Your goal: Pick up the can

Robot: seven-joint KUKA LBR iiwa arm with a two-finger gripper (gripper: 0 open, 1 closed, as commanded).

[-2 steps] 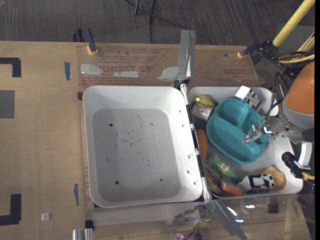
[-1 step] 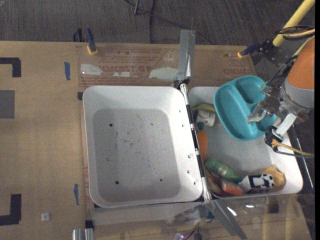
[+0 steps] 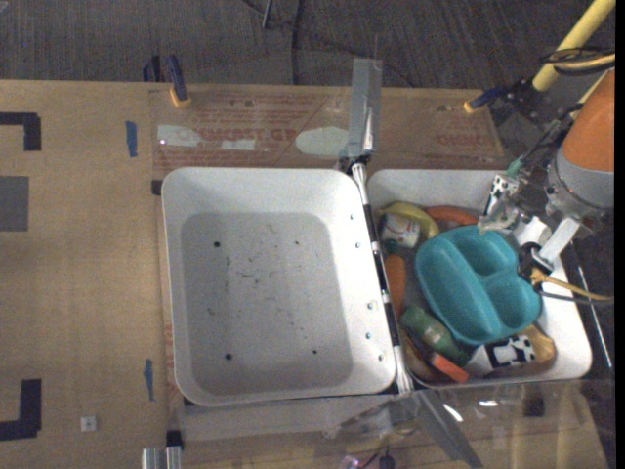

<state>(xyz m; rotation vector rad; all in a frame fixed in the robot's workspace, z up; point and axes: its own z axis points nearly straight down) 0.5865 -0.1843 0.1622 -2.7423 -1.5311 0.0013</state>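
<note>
The can (image 3: pixel 399 230), small with a pale label, lies at the back left of the right bin (image 3: pixel 576 345), tucked under a yellow banana (image 3: pixel 412 212). My gripper (image 3: pixel 524 220) hangs over the bin's back right, above the far rim of a teal divided plate (image 3: pixel 477 283). It is well to the right of the can and apart from it. Its two pale fingers stand open with nothing between them.
An orange carrot (image 3: pixel 395 277), a green bottle (image 3: pixel 427 326), a black-and-white cow toy (image 3: pixel 509 353) and other food toys crowd around the plate. The left bin (image 3: pixel 174 262) adjoins the right one along a metal divider (image 3: pixel 363 115). Cables hang at the right.
</note>
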